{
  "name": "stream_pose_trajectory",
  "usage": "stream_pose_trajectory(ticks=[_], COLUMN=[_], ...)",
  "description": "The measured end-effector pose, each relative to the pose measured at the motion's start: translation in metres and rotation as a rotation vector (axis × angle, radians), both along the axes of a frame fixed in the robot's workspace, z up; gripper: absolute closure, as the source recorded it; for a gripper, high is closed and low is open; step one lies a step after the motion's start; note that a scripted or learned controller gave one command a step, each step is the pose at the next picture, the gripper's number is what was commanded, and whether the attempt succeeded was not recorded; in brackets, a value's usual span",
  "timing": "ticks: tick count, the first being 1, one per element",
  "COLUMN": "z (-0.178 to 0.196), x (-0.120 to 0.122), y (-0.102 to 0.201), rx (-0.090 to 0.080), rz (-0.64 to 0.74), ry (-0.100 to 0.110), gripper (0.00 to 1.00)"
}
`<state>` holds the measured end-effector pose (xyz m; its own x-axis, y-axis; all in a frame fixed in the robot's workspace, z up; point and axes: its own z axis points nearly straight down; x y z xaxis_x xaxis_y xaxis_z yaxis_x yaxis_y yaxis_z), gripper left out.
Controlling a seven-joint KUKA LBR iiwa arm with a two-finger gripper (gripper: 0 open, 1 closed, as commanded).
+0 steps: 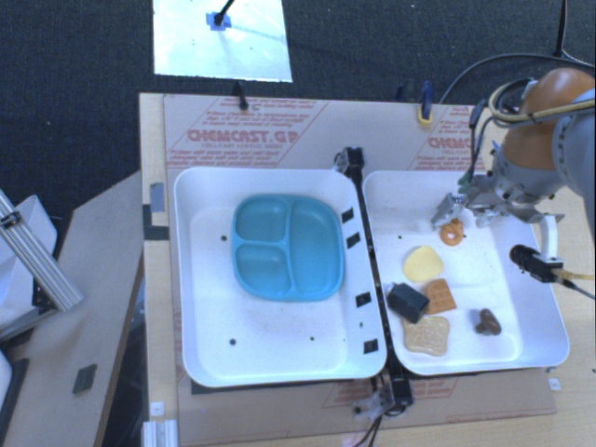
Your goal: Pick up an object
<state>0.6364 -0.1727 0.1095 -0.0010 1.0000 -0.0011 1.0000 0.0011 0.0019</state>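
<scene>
- Nearest the camera, a beige cracker point(427, 335) lies at the front of the right bin point(549, 343), with a black block point(407, 302), orange square point(440, 295), yellow disc point(423, 264) and brown lump point(487, 321) close by.
- Gripper point(453, 214) hangs at the bin's back, just above a small orange ring point(453, 234); I cannot tell its state.
- Judged target: that ring. Centre over it, descend straight, then close across its width.
- Left bin point(200, 250) carries 1 blue plate point(286, 248).
</scene>
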Motion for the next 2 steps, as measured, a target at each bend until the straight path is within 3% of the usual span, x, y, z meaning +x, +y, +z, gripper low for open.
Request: stream_pose_trajectory(ticks=[1,2], z=[0.013,0.057], x=[0.001,-0.002], y=[0.000,-0.004], rx=[-0.001,0.000], rz=[0.000,-0.001], ry=[-0.004,-0.002], gripper=[1.00,1.00])
